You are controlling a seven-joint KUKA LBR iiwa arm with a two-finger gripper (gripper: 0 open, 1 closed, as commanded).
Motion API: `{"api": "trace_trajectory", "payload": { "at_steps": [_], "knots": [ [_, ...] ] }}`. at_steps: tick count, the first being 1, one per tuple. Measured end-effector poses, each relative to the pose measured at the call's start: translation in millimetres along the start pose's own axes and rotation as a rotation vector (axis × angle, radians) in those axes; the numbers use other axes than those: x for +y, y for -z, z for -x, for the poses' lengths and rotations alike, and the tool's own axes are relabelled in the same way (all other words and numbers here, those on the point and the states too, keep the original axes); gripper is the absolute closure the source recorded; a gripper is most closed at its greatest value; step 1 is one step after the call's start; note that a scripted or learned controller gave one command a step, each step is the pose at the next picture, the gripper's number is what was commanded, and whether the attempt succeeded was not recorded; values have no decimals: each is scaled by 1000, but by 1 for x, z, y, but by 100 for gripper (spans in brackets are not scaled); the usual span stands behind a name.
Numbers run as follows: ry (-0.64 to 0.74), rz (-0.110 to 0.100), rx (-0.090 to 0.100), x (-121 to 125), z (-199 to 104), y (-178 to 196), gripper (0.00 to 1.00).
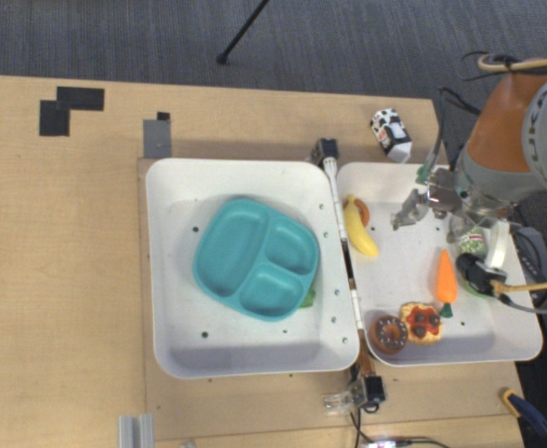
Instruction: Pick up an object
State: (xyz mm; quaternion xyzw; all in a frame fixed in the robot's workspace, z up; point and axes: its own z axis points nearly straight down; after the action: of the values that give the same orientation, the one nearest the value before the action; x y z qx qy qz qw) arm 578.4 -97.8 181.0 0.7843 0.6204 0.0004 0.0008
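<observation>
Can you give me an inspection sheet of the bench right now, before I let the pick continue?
Surface: tan bench bearing a left bin and a right bin, side by side.
Job's things: in the right bin, a banana by its left wall, a carrot, a chocolate doughnut and a fruit pastry near the front edge.
Clutter: teal divided plate in the left bin; a black-and-white cow toy on the bench behind the right bin.
Grippers: gripper over the right bin, right of the banana; nothing between its jaws.
Cables: black and pale cables at the wrist; a connector at the bench front.
Surroundings: grey carpet, a dark stand leg.
</observation>
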Motion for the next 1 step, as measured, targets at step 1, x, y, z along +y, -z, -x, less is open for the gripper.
{"api": "trace_trajectory", "payload": {
  "at_steps": [1],
  "knots": [
    [286, -1, 1, -21, 41, -82, 0]
  ]
}}
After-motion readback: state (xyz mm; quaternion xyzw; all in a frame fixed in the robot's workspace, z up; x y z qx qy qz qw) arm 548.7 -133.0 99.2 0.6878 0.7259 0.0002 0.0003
